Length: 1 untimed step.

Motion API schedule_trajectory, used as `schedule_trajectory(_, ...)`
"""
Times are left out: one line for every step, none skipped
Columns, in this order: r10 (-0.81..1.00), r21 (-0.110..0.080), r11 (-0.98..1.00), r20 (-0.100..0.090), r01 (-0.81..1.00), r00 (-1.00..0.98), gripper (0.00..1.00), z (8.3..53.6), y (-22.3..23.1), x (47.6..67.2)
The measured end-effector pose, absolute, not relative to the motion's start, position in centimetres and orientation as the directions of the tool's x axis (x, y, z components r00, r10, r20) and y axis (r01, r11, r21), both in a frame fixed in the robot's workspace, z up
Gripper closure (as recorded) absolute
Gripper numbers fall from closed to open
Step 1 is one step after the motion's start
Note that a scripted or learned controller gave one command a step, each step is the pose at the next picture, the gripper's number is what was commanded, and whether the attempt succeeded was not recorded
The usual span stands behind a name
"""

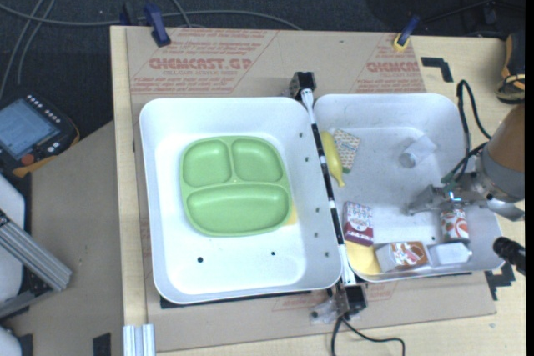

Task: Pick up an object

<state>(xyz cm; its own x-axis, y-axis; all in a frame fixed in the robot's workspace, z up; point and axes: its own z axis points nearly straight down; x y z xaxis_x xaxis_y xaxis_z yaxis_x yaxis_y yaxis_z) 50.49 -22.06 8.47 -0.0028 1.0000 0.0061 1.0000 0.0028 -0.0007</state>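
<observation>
In right bin point(380, 108), end effector point(442, 200)

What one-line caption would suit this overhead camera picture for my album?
Robot gripper reaches into the right bin of small packets; a green divided tray lies in the left bin.

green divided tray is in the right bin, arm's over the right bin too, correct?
Not quite. The green divided tray lies in the left bin, as the camera view shows. The arm part is right: the gripper is over the right bin, among the small packets there.
</observation>
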Motion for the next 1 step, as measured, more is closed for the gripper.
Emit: schedule_trajectory(1.000,0.002,0.001,0.002,1.000,-0.001,1.00,9.46,-22.22,50.52)
